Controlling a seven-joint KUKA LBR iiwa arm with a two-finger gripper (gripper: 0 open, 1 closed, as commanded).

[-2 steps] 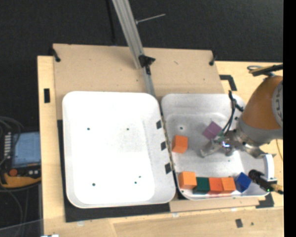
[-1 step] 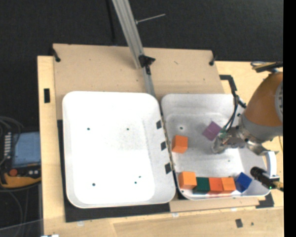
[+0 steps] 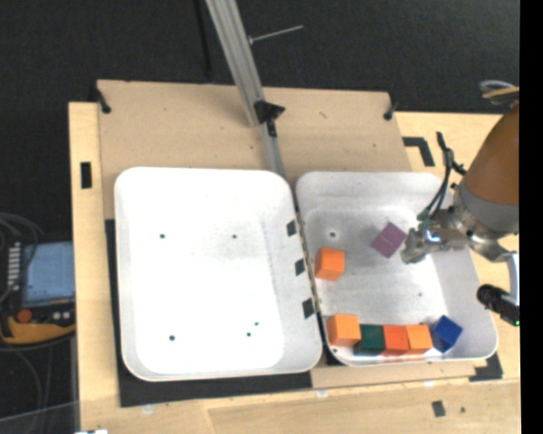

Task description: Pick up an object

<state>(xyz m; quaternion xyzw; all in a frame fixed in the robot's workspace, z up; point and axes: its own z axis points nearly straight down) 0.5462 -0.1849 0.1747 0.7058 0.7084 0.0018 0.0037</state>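
Observation:
The right bin (image 3: 362,193) holds several small blocks. A purple block (image 3: 390,239) lies tilted near its middle, and an orange block (image 3: 330,263) sits by the left wall. Along the front wall stand an orange block (image 3: 345,328), a green block (image 3: 372,338), two more orange blocks (image 3: 407,337) and a blue block (image 3: 446,332). My gripper (image 3: 419,244) is low in the bin, just right of the purple block and close to touching it. No block shows between its fingers.
The left bin (image 3: 208,269) lies beside the right one, with a few dark specks on its floor. A metal rail (image 3: 240,61) slants down to the bins' shared back corner. Cables and a blue device (image 3: 45,274) sit off the bench's left edge.

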